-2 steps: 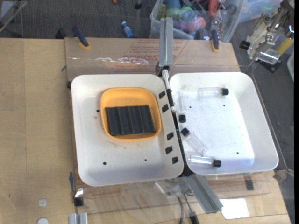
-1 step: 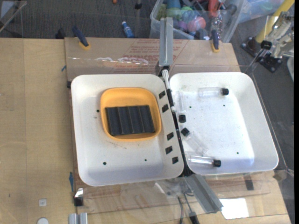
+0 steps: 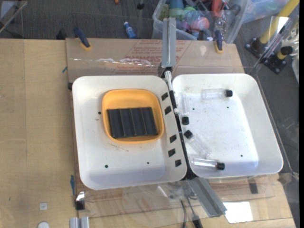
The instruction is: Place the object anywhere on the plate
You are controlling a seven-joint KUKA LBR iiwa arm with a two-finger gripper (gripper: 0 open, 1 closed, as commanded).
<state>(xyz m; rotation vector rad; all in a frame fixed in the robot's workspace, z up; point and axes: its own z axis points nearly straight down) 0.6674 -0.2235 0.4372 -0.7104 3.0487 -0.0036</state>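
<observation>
Overhead slanted view of two shallow white bins side by side on the desk (image 3: 33,127). The left bin (image 3: 88,163) holds an orange plate (image 3: 110,101), and a dark ribbed block (image 3: 132,122) already lies on that plate, covering its centre and its 6 o'clock half; the block's long side runs from 9 to 3 o'clock. The right bin (image 3: 247,141) holds several clear tubes with black caps: one near 12 o'clock (image 3: 216,94), one near 6 o'clock (image 3: 207,164), others along its 9 o'clock wall (image 3: 185,120). The state of the hand cannot be told from this view.

The block appears stiff and flat, probably light foam or rubber (a judgement from its matte, grooved surface). The grooves should give grip; it seems neither fragile nor slippery. A sensible hold would pinch across its short span, from the 12 o'clock edge to the 6 o'clock edge, near mid-length. Judged from its position, the placement looks complete.
</observation>
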